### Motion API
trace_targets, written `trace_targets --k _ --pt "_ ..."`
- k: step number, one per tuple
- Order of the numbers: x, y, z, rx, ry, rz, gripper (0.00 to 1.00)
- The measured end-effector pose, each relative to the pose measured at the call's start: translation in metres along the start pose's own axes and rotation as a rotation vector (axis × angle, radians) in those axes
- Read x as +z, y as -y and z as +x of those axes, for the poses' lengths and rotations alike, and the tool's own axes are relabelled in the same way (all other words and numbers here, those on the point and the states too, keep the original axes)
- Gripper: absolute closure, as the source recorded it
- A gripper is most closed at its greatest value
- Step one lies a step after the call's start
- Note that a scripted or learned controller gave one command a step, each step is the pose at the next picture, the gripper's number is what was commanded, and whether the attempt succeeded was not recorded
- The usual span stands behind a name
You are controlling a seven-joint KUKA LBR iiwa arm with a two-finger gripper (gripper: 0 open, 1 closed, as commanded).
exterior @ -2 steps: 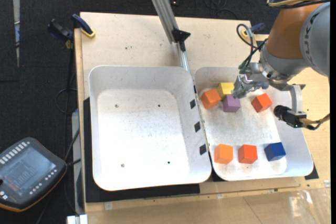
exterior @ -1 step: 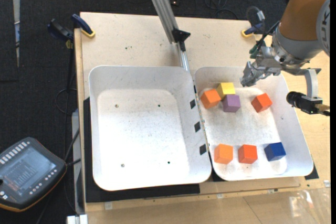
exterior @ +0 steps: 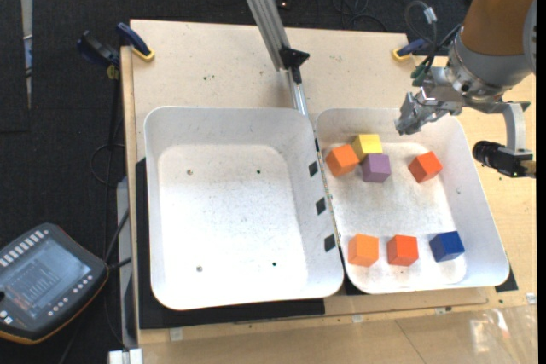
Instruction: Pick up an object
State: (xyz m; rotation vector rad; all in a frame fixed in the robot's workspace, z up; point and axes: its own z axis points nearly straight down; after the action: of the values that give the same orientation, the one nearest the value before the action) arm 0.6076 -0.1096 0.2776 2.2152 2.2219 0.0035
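1. Along the right bin's (exterior: 478, 209) near edge sit an orange cube (exterior: 363, 250), a red-orange cube (exterior: 403, 250) and a blue cube (exterior: 446, 245).
2. Farther back cluster an orange block (exterior: 342, 158), purple cube (exterior: 375, 168) and yellow cube (exterior: 369, 145); a red cube (exterior: 424, 166) sits apart.
3. The pincer (exterior: 412, 117) hovers over the far rim; whether it is clenched cannot be told.

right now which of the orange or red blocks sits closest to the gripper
The red-orange block alone at the right bin's upper right, just below the gripper. The others sit farther left or along the bin's bottom row.

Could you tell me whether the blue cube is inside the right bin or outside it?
Inside: the blue cube rests on the right bin's floor, near its lower rim.
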Motion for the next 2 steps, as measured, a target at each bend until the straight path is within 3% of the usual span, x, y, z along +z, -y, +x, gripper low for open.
trace_targets --k 2 --pt "0.016 0.036 0.1 -0.005 -0.003 0.006 1.0"
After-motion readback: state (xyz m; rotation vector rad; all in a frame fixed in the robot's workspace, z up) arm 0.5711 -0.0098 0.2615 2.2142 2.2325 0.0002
